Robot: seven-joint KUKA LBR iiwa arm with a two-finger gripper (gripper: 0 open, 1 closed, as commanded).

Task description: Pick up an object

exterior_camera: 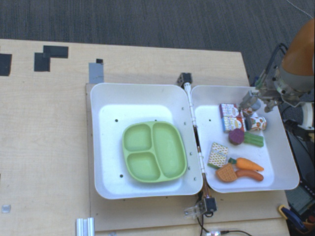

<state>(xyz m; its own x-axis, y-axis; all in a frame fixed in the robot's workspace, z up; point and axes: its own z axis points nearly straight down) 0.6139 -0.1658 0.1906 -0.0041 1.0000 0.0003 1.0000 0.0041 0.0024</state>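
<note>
Evidently a pick is being lined up: gripper [250, 103] is poised over right bin [283, 132], grip state cannot be told. Toys [236, 136] are heaped just below-left; tray [154, 151] far left.

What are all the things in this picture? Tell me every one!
Bins: 2, white, side by side on the bench.
Divided plate: 1, light green, in the left bin.
Carrots: 2, orange, near edge of the right bin.
Purple toy: 1, purple, middle of the right bin.
Green toy: 1, green, beside the purple toy.
Patterned boxes: 2, white with colours, far part of the right bin.
Arm: 1, grey and orange, at the right.
Gripper: 1, grey, above the right bin's far side.
</note>
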